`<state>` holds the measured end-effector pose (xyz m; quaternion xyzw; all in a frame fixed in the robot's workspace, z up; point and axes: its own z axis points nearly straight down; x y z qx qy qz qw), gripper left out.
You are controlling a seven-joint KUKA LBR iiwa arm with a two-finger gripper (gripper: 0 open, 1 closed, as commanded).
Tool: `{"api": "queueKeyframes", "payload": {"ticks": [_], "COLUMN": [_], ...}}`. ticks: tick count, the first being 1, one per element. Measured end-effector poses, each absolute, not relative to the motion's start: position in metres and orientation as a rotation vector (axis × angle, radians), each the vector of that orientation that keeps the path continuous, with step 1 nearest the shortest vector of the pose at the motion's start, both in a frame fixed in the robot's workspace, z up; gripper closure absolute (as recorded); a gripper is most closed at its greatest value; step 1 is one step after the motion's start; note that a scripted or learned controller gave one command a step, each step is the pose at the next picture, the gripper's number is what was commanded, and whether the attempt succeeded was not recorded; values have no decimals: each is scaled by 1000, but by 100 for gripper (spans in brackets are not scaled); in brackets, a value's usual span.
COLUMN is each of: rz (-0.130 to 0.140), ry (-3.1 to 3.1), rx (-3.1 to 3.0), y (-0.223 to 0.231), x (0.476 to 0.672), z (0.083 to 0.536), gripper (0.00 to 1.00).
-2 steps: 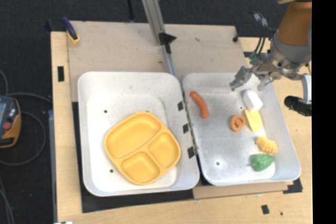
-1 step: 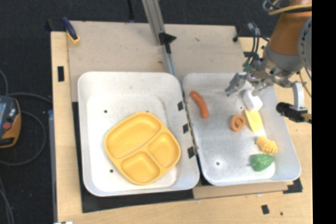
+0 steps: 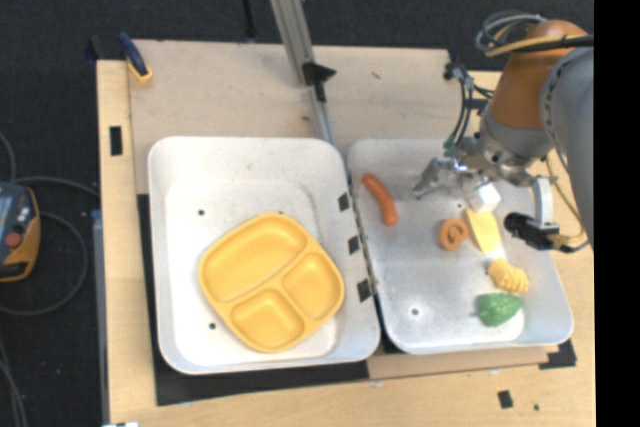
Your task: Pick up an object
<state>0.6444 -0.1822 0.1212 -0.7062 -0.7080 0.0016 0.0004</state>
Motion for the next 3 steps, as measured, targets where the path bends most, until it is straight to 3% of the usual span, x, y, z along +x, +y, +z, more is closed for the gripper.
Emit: {"api": "queueKeyframes", "payload": {"ticks": [1,2,3], "rz": [0,-6,-2], "ry": [-2227,-2227,-2226], "rx": [-2222,-2226,-2221], "y": [-183,-183,-184], "x": [646,641,642], "z": [136,200,211], "gripper": [100,100,100]}}
